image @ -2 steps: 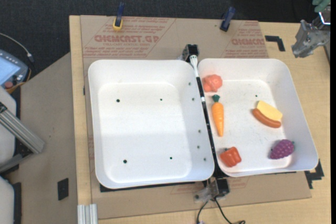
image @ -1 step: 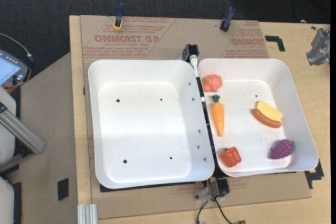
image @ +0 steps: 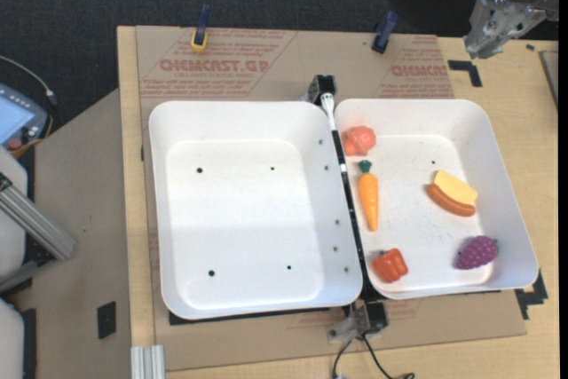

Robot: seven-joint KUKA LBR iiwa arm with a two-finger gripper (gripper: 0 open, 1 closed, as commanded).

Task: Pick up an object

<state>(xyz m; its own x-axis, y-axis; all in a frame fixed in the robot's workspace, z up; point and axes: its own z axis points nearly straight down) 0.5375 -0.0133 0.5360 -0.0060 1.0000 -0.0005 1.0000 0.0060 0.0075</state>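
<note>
- Two white bins (image: 169,191) are seen side by side, well below and left of the gripper (image: 493,25).
- Whether its jaws are apart cannot be told.
- Farther down, the right bin (image: 506,182) holds a carrot (image: 368,201), hotdog (image: 453,193), grapes (image: 477,252), red pepper (image: 389,264) and a pink piece (image: 358,140).

Red printed lettering ran across the brown cardboard sheet (image: 266,58) under the two white bins. On the left part of the sheet, above the left bin (image: 169,191), the largest word read roughly "CHEMCAST GP", with a line of much smaller red print above it and another below it, both too small to read. On the right part, above the right bin (image: 497,155), the same red lettering (image: 417,68) appeared again, partly cut off, and could not be read letter for letter. No other text was legible.
</note>
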